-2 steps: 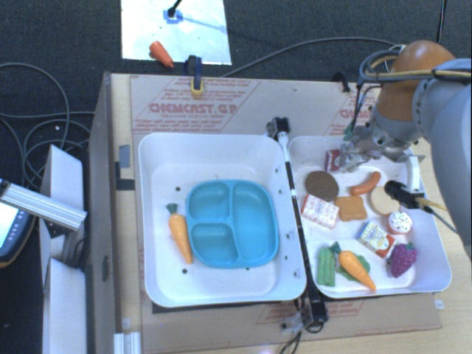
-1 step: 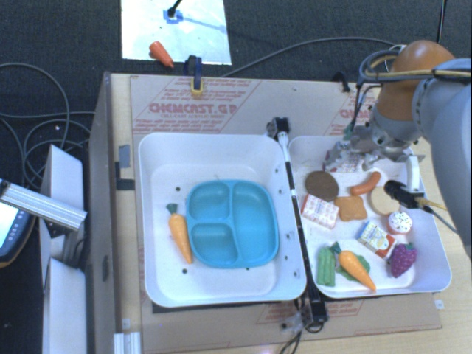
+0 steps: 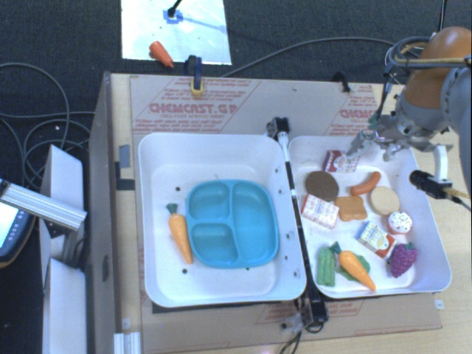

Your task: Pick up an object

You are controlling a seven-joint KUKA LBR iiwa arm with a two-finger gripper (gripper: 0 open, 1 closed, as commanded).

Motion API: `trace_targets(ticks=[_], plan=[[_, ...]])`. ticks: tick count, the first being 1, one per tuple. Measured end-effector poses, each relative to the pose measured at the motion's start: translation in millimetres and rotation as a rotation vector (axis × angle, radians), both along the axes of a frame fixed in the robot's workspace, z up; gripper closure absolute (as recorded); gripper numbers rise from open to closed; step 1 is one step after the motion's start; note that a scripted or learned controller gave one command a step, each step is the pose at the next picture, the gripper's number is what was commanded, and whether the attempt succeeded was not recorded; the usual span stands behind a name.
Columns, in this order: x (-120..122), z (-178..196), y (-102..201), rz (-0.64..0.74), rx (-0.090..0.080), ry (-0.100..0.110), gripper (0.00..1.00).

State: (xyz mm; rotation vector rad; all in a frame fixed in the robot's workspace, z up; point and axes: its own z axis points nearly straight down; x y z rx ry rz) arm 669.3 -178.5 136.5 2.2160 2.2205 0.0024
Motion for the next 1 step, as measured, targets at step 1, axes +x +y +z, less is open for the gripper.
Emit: trace_targets(ticks=[1], plan=[[-48.1,-52.3,-5.6,-0.001,0.002,0.004,0.0]])
